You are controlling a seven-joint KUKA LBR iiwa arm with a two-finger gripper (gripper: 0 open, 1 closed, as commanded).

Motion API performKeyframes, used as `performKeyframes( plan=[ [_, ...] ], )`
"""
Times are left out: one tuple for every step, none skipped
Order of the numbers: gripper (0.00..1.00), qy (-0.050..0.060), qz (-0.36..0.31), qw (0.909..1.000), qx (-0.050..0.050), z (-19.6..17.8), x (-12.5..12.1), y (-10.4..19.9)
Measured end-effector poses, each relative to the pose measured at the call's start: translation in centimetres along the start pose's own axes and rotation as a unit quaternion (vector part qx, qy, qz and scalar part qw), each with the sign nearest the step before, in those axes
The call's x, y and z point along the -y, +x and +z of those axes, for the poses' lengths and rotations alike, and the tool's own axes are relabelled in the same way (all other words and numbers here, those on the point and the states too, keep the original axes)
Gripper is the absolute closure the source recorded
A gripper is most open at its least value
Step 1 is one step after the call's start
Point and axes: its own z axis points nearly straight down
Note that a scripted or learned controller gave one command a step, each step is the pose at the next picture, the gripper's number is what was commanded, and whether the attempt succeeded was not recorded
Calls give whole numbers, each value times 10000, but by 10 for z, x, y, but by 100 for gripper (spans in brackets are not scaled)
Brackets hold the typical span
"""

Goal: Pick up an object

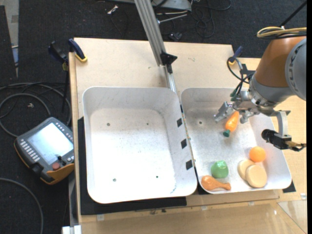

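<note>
**Carrot in the pincer**

Gripping a carrot (232, 122), the gripper (233, 115) is hovering over the right bin (204, 99), fingers pinching its top. Judging by its hang, the pick is nearly finished; only lifting clear is remaining.

Bench (122, 62): pale wooden top, its bare surface showing at the far side.
Left bin (97, 101): shallow, white, resting on the bench.
Right bin (195, 101): shallow, white, touching the left bin's right edge.
Clamps: one (78, 51) grips the far left corner, another (236, 53) the far right.
</note>
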Motion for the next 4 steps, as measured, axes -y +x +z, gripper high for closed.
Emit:
performKeyframes(
  plan=[
    [0, -110, -6, 9999, 43, 51, -11, 1],
    [0, -140, -13, 9999, 39, 52, -19, 0],
    [100, -164, -12, 9999, 48, 41, -20, -1],
    [100, -49, 3, 10000, 11, -3, -19, -5]
  ],
)
